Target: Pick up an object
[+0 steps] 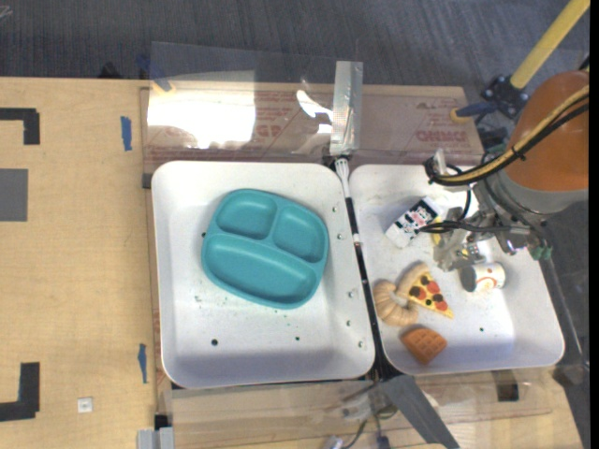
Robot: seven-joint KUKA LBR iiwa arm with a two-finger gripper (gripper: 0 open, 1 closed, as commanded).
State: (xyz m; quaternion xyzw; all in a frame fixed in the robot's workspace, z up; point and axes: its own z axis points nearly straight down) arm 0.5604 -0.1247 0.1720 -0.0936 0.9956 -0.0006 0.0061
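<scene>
1. From the one overhead camera I see two shallow white plastic bins side by side on the bench: the left bin (178, 344) and the right bin (533, 330), their inner walls touching along the middle
2. In the left bin lies a teal plastic divided plate with three compartments (266, 247), flat and turned at a slant, roughly in the bin's centre
3. The grey arm with the orange band (560, 138) reaches in from the right over the far right part of the right bin; yellow and black cables run along it
4. The two-finger gripper (456, 247) hangs low over the middle of the right bin; cables and fittings crowd it, and I cannot tell how far its jaws stand apart, nor whether anything is between them
5. Just left of the gripper lies a small white box with dark print (412, 223), tilted
6. Just right of the gripper is a small round white object with red marks (487, 277); what it is I cannot make out
7. Nearer the front lies a toy pizza slice, yellow with red spots (429, 293), touching a tan toy croissant (390, 301) on its left
8. An orange-brown waffle-textured toy piece (424, 344) sits near the front wall, just below the croissant
</scene>
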